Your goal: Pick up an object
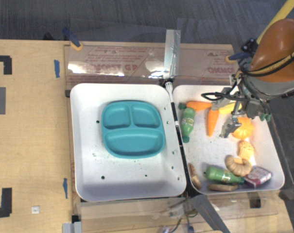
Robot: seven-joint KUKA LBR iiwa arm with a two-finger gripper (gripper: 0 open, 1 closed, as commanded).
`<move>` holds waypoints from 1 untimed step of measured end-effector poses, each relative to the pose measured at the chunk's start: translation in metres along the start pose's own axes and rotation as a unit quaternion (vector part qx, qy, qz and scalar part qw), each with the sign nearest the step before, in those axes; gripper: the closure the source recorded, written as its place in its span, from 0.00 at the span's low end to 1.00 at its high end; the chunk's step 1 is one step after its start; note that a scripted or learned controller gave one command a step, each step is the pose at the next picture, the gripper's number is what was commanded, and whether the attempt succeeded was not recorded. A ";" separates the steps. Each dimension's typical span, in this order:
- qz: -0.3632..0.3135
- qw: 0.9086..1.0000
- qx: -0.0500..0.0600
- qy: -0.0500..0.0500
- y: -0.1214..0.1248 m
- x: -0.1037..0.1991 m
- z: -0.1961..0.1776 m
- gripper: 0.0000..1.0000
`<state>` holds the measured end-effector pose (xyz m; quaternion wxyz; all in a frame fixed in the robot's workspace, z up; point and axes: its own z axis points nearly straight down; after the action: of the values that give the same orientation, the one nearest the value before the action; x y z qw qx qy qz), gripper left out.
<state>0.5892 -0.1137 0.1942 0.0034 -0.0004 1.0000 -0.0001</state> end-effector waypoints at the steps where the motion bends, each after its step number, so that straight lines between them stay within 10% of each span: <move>1: -0.036 0.999 0.001 -0.003 -0.016 0.010 0.104 0.00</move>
<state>0.5801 -0.1299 0.0905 0.0066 -0.0361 0.9993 -0.0009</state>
